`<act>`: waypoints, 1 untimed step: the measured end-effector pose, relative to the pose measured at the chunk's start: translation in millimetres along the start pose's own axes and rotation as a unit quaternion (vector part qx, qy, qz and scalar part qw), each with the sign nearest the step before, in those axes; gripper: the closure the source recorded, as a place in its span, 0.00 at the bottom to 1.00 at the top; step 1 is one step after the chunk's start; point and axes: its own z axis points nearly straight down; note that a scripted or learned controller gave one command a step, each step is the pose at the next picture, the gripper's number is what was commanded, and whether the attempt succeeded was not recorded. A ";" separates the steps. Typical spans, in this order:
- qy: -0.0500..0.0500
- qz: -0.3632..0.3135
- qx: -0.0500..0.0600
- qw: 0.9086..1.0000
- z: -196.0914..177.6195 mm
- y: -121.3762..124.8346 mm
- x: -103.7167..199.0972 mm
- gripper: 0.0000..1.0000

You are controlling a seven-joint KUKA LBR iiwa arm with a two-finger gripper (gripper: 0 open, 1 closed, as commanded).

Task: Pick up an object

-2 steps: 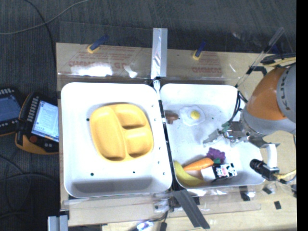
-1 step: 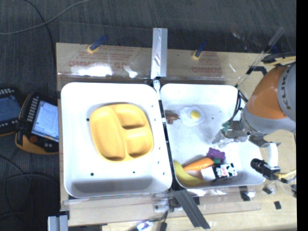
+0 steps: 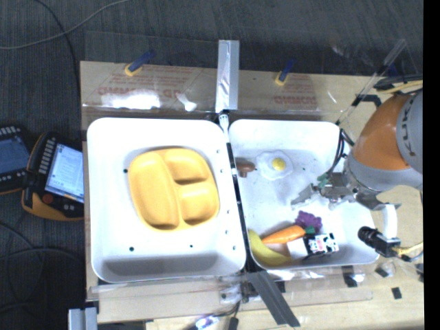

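Camera view shows the gripper (image 3: 307,195) in the right bin (image 3: 302,133) above the carrot (image 3: 283,235), fingers spread, pinching nothing.

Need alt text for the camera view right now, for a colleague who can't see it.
The gripper hovers in the right bin above a carrot, banana and purple toy, holding nothing visible. The left bin holds a yellow divided tray.

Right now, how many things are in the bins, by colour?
Yellow: 2, divided tray and banana
Orange: 1, carrot
Purple: 1, grapes
White: 1, fried egg
Brown: 1, small piece
Black-and-white: 1, block
Total: 7
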 end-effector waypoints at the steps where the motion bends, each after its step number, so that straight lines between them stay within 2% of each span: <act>1: -0.007 -0.028 -0.014 0.999 24.5 -28.3 12.5 0.00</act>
